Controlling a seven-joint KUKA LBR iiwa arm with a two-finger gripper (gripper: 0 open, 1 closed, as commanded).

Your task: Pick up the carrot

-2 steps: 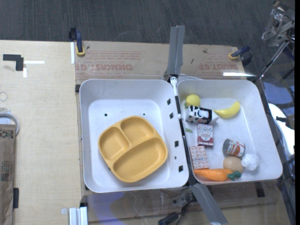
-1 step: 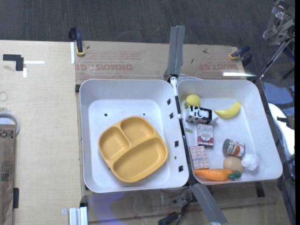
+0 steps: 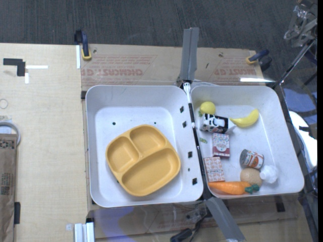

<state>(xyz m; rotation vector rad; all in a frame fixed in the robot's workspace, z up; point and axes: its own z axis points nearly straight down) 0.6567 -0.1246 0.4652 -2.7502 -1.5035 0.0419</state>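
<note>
Orange and tapered, the carrot [image 3: 228,187] lies along the near wall of the right bin [image 3: 285,130], its green tip pointing right. Just behind that tip sit a round tan item [image 3: 250,176] and a crumpled white lump [image 3: 270,173], with a small can [image 3: 251,159] bearing a red label behind them; its writing is too small to read. Left of the can, two flat red-and-white packets [image 3: 220,145] [image 3: 214,169] lie one behind the other, print illegible. Farther back stand a black-and-white carton [image 3: 215,123], a yellow lemon-like fruit [image 3: 207,107] and a curved yellow banana [image 3: 245,118]. The left bin [image 3: 101,135] holds a smooth yellow plastic plate [image 3: 143,159] split into three compartments. Both bins are glossy white with rounded corners. Behind them, cardboard [image 3: 151,64] on the pale wooden surface [image 3: 40,150] carries red lettering, upside down, which I cannot read with certainty. The claw's state cannot be told.
</note>
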